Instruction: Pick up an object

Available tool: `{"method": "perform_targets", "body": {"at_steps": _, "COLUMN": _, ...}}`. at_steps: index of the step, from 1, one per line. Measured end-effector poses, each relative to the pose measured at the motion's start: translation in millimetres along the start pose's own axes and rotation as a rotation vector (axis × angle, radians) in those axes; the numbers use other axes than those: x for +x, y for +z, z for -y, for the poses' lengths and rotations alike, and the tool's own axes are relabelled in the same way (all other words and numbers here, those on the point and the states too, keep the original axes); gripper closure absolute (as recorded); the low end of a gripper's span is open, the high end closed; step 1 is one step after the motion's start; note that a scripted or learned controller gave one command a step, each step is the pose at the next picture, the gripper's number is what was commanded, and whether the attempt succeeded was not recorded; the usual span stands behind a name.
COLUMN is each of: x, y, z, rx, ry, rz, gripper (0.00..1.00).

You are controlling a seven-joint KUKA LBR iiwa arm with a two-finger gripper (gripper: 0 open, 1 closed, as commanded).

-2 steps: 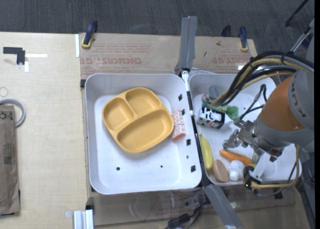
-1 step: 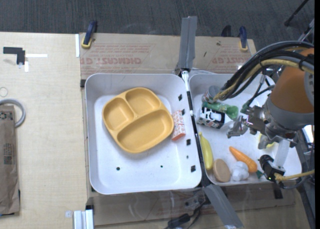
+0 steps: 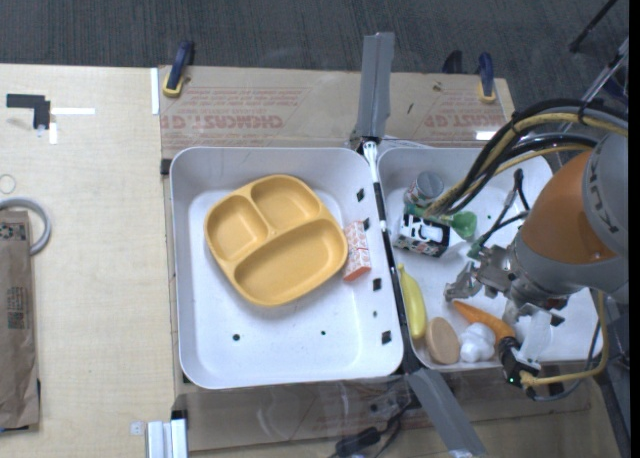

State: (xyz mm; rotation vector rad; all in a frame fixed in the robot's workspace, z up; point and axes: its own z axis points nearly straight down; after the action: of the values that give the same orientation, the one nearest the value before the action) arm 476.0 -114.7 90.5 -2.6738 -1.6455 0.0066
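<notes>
Right bin (image 3: 500, 151): carrot (image 3: 478, 314), long axis left-right, tip left; banana (image 3: 413, 301); gripper (image 3: 492, 284) above, grip state cannot be told. Left bin (image 3: 190, 246): yellow divided plate (image 3: 275, 238).

I see a carrot (image 3: 482, 317) lying flat in the right bin (image 3: 560, 346), beside a white ball (image 3: 478, 345) and a tan egg-shaped piece (image 3: 444, 340).

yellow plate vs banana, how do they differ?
The yellow plate is wide, rounded and split into three compartments; the banana is a slim, slightly curved piece.
The plate lies in the left bin, beside an orange-and-white packet; the banana lies in the right bin along its left wall.
The plate is a duller orange-yellow; the banana is brighter yellow.
Both lie flat and apart from the gripper.
</notes>
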Motion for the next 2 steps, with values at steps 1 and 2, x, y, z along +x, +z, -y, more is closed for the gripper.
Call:
{"method": "perform_targets", "body": {"at_steps": 1, "x": -1, "y": -8, "z": 0, "rx": 0.002, "ry": 0.001, "rz": 0.002, "gripper": 1.00}}
{"method": "perform_targets", "body": {"at_steps": 2, "x": -7, "y": -85, "z": -4, "rx": -0.002, "ry": -0.334, "rz": 0.000, "gripper": 1.00}}
